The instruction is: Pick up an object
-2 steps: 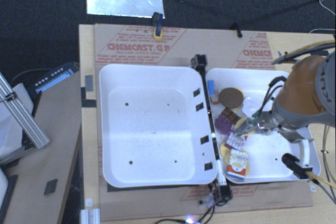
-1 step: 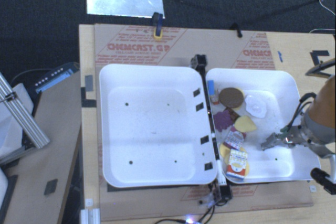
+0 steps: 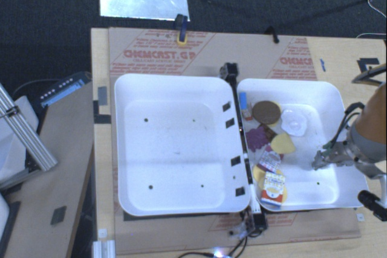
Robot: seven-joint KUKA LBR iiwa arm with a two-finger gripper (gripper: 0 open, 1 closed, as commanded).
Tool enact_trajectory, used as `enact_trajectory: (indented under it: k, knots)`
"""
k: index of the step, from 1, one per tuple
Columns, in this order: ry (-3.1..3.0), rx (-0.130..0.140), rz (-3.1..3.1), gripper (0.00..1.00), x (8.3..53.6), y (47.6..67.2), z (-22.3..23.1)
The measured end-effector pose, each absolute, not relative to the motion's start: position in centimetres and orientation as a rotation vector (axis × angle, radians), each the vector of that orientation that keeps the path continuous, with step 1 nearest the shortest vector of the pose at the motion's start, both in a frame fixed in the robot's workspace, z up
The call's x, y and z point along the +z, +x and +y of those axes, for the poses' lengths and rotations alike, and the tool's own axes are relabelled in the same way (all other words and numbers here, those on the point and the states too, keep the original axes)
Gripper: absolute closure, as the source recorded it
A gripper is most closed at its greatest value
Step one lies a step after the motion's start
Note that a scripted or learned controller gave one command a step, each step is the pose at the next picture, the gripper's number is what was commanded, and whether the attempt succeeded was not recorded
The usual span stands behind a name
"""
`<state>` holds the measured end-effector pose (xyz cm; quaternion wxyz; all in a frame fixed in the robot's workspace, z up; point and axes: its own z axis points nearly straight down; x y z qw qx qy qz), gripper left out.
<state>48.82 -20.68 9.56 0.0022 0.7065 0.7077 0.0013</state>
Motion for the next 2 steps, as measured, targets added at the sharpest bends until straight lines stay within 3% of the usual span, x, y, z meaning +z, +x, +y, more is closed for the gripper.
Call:
enact_trajectory:
  k: [1,2]
  knots:
    - [2.2,0.017,2.227,1.0,22.7,49.1,-13.0]
    - [2.198,0.016,2.237,1.0,29.9,48.9,-1.6]
